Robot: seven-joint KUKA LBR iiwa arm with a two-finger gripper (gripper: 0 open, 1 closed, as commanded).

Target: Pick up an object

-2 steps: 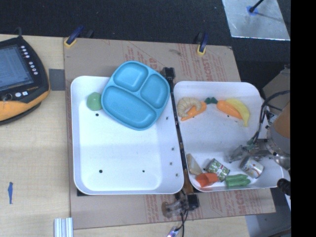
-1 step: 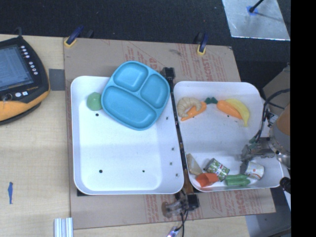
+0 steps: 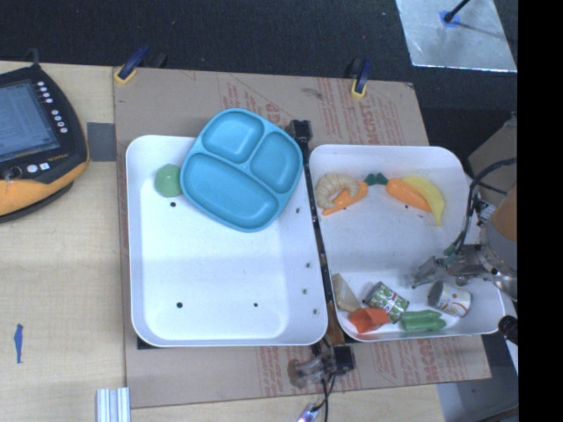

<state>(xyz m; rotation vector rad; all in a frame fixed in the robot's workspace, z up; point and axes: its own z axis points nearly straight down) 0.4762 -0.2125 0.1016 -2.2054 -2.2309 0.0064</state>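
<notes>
Nearest the lens, at the bench's front edge: a metal clamp (image 3: pixel 315 369) just below the seam between the two bins.

Then by size. Brown cardboard sheet (image 3: pixel 220 95) under both bins. Left white bin (image 3: pixel 220 280), holding a blue divided plate (image 3: pixel 242 170) that lies tilted across the far corner and overhangs the rim, and a small green ball (image 3: pixel 167 180) touching the plate's left edge. Right white bin (image 3: pixel 378 244), holding toy food in two clusters. Along the far wall: a pale croissant-like piece (image 3: pixel 332 185) with an orange carrot (image 3: pixel 350 195) against it, then a second carrot (image 3: pixel 403 189) with a green top, just beside a yellow banana (image 3: pixel 431 197). Along the near wall: a beige wedge (image 3: pixel 344 292), a red-orange piece (image 3: pixel 368 320), a green-labelled can (image 3: pixel 387 301), a green pickle-like piece (image 3: pixel 422 322), and a white cup (image 3: pixel 454 302).

Gripper (image 3: pixel 457 269) low over the right bin's right side, just above the white cup; whether spread or closed cannot be told, and nothing visibly held.

Off to the left, on the bare bench: an orange-and-black teach pendant (image 3: pixel 35 143).
</notes>
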